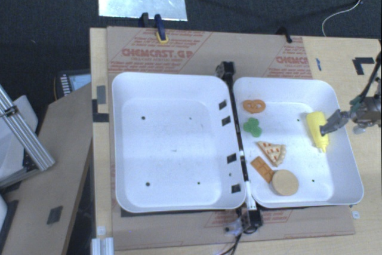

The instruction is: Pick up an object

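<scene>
On the bench, two white bins are seen side by side, the left bin point(167, 140) beside the right bin point(343, 179). A yellow object point(316, 127) lies near the right bin's right side, touched by the gripper point(332, 122); the gripper's state cannot be told. A round tan disc point(285, 183), pizza slice point(273, 152), cracker point(261, 168), pretzel point(254, 106) and green piece point(252, 126) are spread along that bin's left side.

Bench point(197, 45): pale wood top under brown cardboard sheet point(179, 51) with red print. Two shallow white bins directly on sheet, side by side, touching at centre: left bin point(128, 146), right bin point(343, 188). Yellow-and-black clamp point(160, 30), probably, at sheet's far edge.
</scene>
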`<state>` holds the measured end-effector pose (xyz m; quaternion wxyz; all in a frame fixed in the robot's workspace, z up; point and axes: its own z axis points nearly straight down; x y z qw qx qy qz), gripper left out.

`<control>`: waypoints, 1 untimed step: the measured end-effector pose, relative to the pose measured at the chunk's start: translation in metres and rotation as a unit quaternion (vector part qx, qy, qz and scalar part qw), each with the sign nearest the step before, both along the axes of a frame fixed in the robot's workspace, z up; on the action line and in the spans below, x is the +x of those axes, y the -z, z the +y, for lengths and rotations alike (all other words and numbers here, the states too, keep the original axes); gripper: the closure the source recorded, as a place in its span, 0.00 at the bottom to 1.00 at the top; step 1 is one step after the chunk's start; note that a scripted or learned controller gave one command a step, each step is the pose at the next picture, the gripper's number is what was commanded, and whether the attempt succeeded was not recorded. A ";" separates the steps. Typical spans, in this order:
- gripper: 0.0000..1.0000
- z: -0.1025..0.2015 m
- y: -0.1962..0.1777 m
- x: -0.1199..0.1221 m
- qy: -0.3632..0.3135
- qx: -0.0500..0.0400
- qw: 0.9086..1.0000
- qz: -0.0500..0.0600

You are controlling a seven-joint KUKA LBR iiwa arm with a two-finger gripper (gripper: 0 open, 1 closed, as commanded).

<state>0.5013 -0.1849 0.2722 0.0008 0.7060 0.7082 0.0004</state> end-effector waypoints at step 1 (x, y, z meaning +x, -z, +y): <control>1.00 0.000 -0.011 0.001 -0.002 -0.001 1.000 -0.002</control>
